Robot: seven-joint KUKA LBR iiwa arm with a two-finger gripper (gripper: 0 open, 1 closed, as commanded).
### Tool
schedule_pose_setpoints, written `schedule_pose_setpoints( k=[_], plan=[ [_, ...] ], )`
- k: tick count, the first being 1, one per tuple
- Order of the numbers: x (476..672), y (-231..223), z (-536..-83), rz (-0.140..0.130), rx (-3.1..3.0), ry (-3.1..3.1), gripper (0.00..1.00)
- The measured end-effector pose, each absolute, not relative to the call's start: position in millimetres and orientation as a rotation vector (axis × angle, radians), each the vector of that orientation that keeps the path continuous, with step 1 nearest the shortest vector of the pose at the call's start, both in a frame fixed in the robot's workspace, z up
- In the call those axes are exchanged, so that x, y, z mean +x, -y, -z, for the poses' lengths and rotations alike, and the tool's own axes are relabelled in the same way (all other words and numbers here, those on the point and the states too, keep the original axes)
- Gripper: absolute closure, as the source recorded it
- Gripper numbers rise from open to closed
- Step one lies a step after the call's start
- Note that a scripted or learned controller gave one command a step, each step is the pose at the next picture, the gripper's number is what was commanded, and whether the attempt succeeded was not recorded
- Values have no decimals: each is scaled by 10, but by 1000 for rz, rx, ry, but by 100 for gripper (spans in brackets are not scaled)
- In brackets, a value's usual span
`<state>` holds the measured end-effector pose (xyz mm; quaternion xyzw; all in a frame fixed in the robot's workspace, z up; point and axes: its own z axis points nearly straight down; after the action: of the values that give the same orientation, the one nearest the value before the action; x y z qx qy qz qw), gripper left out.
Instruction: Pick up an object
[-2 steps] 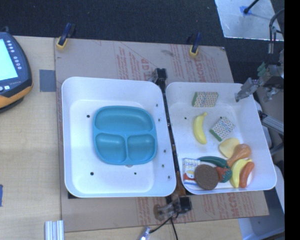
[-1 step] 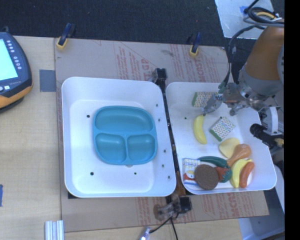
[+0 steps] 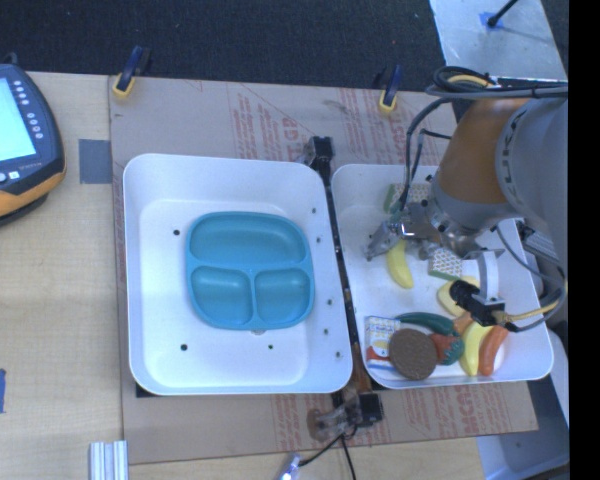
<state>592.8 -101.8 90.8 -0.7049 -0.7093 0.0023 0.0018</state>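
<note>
My gripper [image 3: 390,242] is low in the right bin [image 3: 352,268], near its upper left part, and stands open. Its grey fingers [image 3: 377,244] spread just over the top end of a yellow banana [image 3: 401,268], which lies on the bin floor. Nothing is lifted between the fingers. Right of the banana lies a small checkered piece [image 3: 444,261]. Along the bin's front lie a brown round cookie [image 3: 412,354], a green piece [image 3: 426,321], a yellow corn cob [image 3: 474,349] and an orange sausage [image 3: 493,351].
The left bin [image 3: 150,268] holds a blue divided plate [image 3: 248,270]. A patterned white card [image 3: 381,329] lies beside the cookie. The arm's orange band [image 3: 480,158] and cables hang over the right bin's back. A teach pendant [image 3: 10,138] sits at far left.
</note>
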Motion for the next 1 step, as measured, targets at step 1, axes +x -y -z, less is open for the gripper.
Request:
schedule_pose_setpoints(
  k=[1],
  plan=[
    [5932, 1032, -1015, -10, -2209, 2229, 100]
  ],
)
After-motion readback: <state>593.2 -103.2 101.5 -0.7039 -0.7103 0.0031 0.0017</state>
